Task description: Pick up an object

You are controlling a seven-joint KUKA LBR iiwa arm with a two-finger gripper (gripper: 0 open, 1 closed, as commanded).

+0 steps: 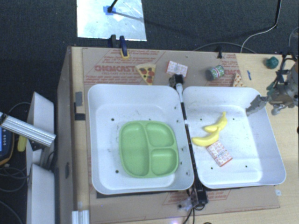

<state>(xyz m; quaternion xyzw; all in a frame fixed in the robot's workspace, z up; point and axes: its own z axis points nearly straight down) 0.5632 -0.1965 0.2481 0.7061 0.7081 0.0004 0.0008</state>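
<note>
Banana (pixel 212 129), yellow and curved, lies near the middle of the right bin (pixel 261 171), just beside a small red-and-white packet (pixel 219 153); nothing holds either. The left bin (pixel 100 125) bears a green divided plate (pixel 149 148). The arm is cut off at the frame's right edge; its gripper (pixel 257 105) hangs over the right bin's far right rim, well apart from the banana. Whether the jaws are spread or closed cannot be told. Bare white floor surrounds the banana.

claw (pixel 265 102): grey metal, blurry; one flat angled finger (pixel 254 105) sticks out from a cluttered grey bracket block. Teal round knob above it, probably a fitting. Thin dark struts alongside.
</note>
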